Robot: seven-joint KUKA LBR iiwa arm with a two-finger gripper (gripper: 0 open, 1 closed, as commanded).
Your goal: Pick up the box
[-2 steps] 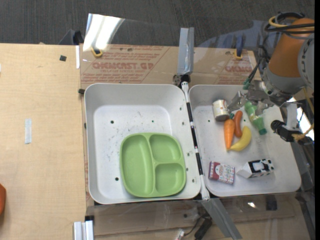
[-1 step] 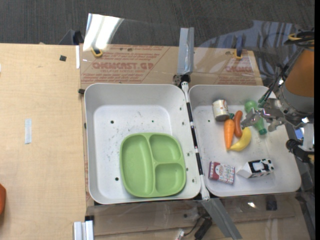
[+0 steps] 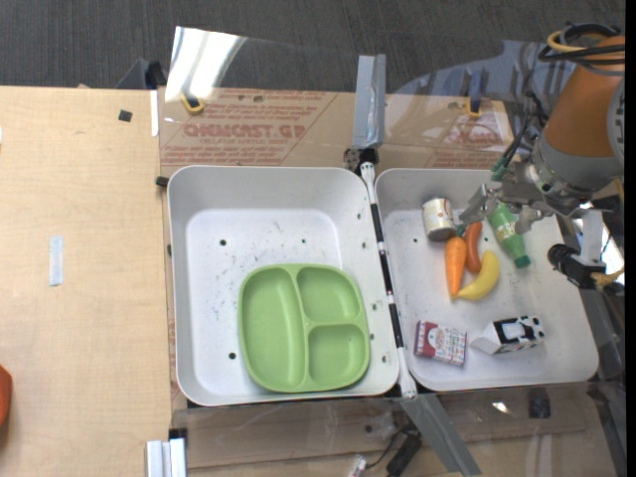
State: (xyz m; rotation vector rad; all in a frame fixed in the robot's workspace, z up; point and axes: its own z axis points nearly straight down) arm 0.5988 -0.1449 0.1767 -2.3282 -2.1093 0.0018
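hovering over the far side of the right bin, the gripper sits above a cluster of items: a green bottle, a carrot, a banana and a small silver can. whether it is released or clenched i cannot tell; the wrist hardware hides that part, and nothing is visibly caught in it.

the box, red and white, lies flat near the front left corner of that same bin, well apart from the gripper. just beside it on the right is a small black-and-white carton, which might also pass as a box, though the red one seems the likelier target.

by my reading the task is at the approach step, with no grasp made. the next move calls for travel toward the bin's near edge, a descent onto the box, and a wrist turn suited to its narrower side. the left bin holds a green divided tray.
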